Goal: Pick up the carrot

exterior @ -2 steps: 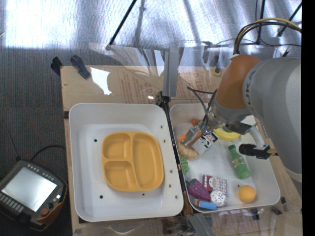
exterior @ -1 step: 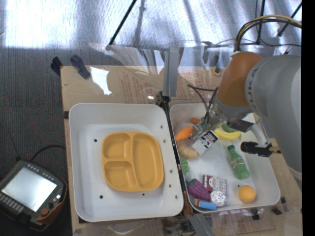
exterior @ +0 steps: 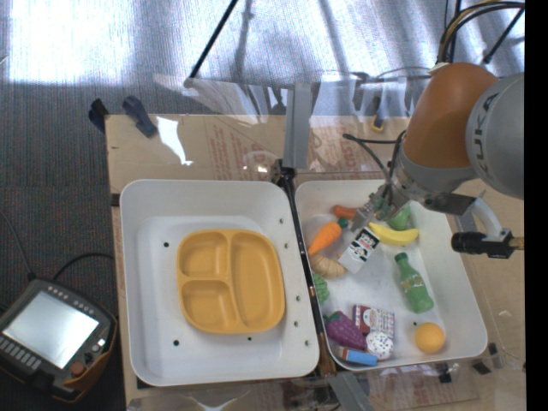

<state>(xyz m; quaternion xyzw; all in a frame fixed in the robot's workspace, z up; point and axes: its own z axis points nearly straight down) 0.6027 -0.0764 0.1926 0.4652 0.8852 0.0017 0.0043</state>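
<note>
While two shallow white bins are being carried side by side on the table [exterior: 145, 157], their contents are being listed as follows. Left bin [exterior: 137, 221]: one yellow divided tray [exterior: 229, 281], lying flat near the middle with its three compartments bare. Right bin [exterior: 467, 311]: the carrot [exterior: 324, 237], orange with a green top, is lying at a slant near the bin's left wall, just beside the divide between the bins. A small white bottle [exterior: 360, 250] is lying just right of the carrot. A banana [exterior: 394, 235] is resting beyond it, with a green fruit [exterior: 399, 219] just behind. A green bottle [exterior: 414, 284] is lying toward the right side. An orange [exterior: 430, 338] is sitting in the near right corner. A beige piece [exterior: 329, 266] is lying just below the carrot, and a purple bunch of grapes [exterior: 345, 330] and a small red-and-white carton [exterior: 374, 319] are gathered along the near edge.

Surroundings: the table is being seen as bare brown board, set on dark carpet [exterior: 51, 195] striped with light; a handheld control pendant [exterior: 53, 336] is lying at lower left.

Arm: the grey arm [exterior: 479, 135] is being reached in from the right, its wrist angled down over the right bin's far part. The gripper [exterior: 374, 211] is being held just above the white bottle, near the carrot but apart from it. How wide the fingers are standing cannot be told.
</note>
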